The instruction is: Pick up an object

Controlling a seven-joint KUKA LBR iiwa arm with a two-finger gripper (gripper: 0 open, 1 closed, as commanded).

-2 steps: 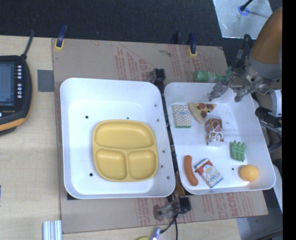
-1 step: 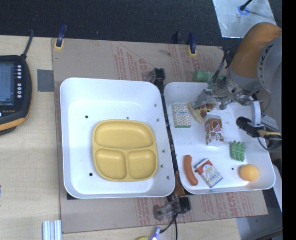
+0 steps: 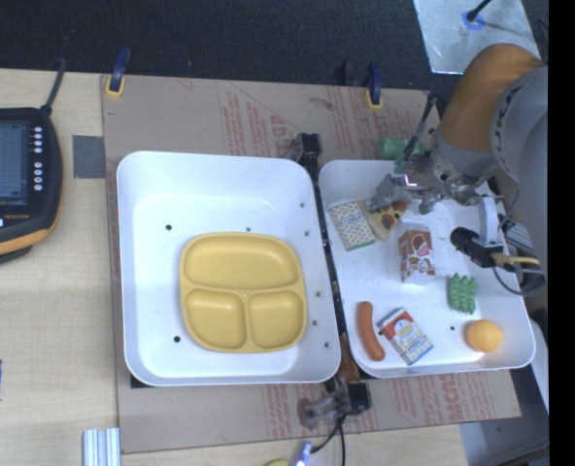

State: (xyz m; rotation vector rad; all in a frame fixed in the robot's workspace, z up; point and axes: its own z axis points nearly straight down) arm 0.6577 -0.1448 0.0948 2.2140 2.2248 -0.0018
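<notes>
Above the right bin's [image 3: 521,357] far corner, the gripper [image 3: 396,200] hangs low over a small brownish item [image 3: 385,217]; whether it grips anything cannot be told. Near it lie a patterned packet [image 3: 350,224], a brown carton [image 3: 417,253], a green block [image 3: 461,293], an orange [image 3: 483,335], a sausage [image 3: 369,330] and a red box [image 3: 405,335].

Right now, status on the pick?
Gripper low at right bin's back edge, over a small brown item. Grasp unconfirmed. Patterned packet and brown carton close by.
</notes>
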